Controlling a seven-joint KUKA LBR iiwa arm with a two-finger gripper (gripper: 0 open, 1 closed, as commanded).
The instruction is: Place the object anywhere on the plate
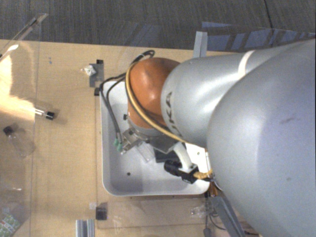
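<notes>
Arm (237, 132) covers white bin (111, 177); task obj hidden, can't tell fingers' state.

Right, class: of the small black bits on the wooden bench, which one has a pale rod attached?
The black cap left of the white bin; the other black bits show no such rod.

white bin (111, 179) on wooden bench (59, 152); grey carpet (123, 9) beyond.

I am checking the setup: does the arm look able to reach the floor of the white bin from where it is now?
Probably yes. The arm already hangs low over the white bin, its wrist end close above the floor, with nothing visible between them. The arm hides much of the bin, though.
</notes>
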